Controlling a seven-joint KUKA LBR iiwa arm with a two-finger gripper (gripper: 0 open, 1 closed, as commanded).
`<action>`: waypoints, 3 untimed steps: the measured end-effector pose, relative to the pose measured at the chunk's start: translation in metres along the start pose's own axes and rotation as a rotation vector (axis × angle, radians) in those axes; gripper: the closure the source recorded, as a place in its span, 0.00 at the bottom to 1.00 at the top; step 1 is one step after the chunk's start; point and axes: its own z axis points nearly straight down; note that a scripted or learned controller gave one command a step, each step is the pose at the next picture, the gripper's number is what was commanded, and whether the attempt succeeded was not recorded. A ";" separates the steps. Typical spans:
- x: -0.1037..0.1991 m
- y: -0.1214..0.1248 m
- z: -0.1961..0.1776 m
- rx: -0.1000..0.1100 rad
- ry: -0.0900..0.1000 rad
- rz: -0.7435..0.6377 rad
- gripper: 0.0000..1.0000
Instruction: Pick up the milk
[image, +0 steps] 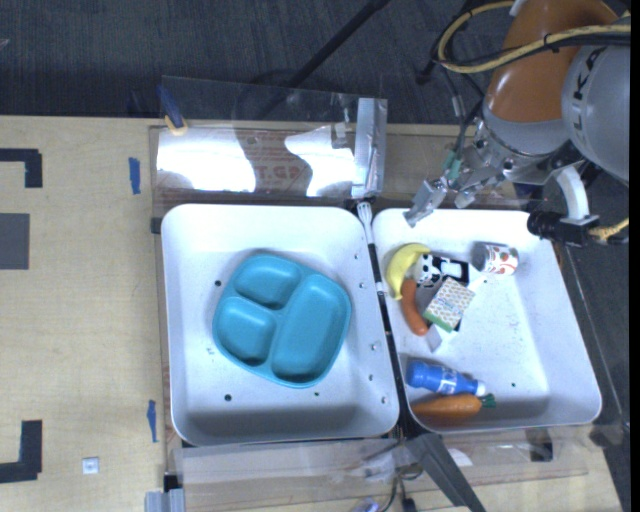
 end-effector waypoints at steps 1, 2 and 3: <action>0.014 -0.065 0.052 0.002 0.001 -0.083 0.00; -0.042 -0.044 0.140 -0.003 -0.001 0.006 0.00; -0.042 -0.043 0.130 -0.007 -0.002 0.007 1.00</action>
